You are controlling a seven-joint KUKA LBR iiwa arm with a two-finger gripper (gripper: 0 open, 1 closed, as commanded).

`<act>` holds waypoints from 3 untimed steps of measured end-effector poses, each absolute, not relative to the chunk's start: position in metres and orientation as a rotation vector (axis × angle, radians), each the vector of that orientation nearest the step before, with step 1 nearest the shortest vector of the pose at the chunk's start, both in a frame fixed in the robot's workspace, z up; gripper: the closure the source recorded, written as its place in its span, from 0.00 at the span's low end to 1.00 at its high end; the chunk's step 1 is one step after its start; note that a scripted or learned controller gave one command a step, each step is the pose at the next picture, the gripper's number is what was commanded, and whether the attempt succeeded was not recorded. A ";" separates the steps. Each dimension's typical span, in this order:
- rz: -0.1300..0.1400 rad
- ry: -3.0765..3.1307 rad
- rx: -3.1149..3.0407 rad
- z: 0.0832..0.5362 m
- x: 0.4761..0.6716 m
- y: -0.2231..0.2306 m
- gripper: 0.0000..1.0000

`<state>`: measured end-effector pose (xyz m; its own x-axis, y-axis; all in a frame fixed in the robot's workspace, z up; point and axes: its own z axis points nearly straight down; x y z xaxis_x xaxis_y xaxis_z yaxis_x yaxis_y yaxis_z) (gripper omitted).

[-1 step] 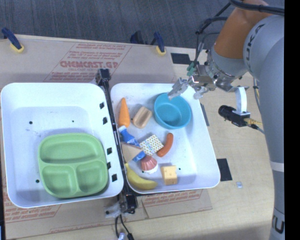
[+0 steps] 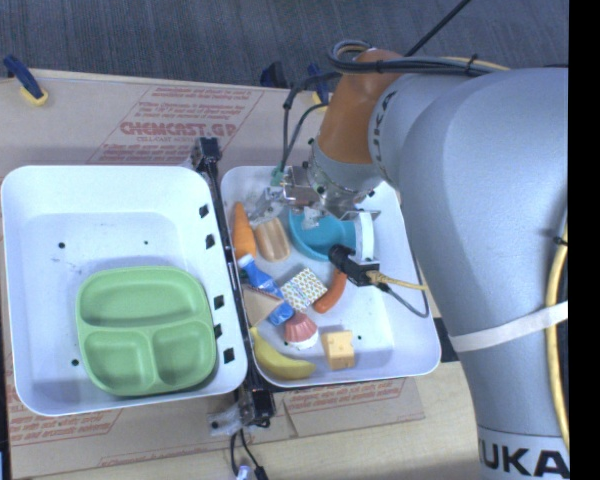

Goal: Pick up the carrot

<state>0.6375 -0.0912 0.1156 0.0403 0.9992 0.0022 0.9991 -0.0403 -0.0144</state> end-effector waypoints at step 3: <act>0.020 -1.712 -2.623 0.189 0.641 0.074 0.00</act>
